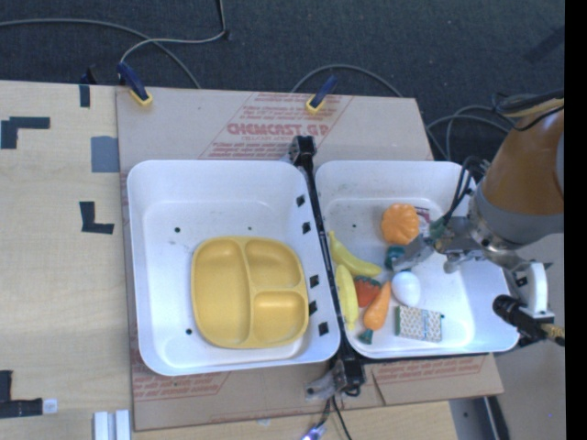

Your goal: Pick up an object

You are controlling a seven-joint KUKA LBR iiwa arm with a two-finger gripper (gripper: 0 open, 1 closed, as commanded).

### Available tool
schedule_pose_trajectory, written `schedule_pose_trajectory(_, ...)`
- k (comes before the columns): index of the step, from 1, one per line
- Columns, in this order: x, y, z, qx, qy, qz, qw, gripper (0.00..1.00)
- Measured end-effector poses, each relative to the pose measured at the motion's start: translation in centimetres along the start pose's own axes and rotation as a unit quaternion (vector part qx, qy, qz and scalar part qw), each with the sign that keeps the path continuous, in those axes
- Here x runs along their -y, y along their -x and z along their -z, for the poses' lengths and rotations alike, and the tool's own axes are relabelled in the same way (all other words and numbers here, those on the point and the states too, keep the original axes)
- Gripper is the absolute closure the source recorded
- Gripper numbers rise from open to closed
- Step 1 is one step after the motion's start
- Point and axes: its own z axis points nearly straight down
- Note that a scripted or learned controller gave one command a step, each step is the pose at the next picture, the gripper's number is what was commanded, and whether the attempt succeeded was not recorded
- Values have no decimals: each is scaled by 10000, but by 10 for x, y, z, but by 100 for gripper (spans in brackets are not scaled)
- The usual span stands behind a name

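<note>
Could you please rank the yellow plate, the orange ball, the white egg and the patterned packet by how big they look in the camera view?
1. yellow plate, by far
2. orange ball
3. patterned packet, close to the ball, so unsure
4. white egg

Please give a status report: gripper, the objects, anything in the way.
Gripper low in right bin, nothing seen held. Below it: white egg, carrot; orange fruit just above. Items crowded together. Yellow tray in left bin.

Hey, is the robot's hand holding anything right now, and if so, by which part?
Cannot be told. The hand sits low in the right bin between the orange fruit and the white egg.
</note>
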Motion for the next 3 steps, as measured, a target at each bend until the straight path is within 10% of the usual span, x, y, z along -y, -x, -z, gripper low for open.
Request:
schedule_pose_trajectory(1,15,-27,-106,38,34,-32,10000,0)
schedule_pose_trajectory(2,16,-29,-97,4,-4,-13,10000,100)
schedule_pose_trajectory(3,5,-92,21,0,8,6,10000,100)
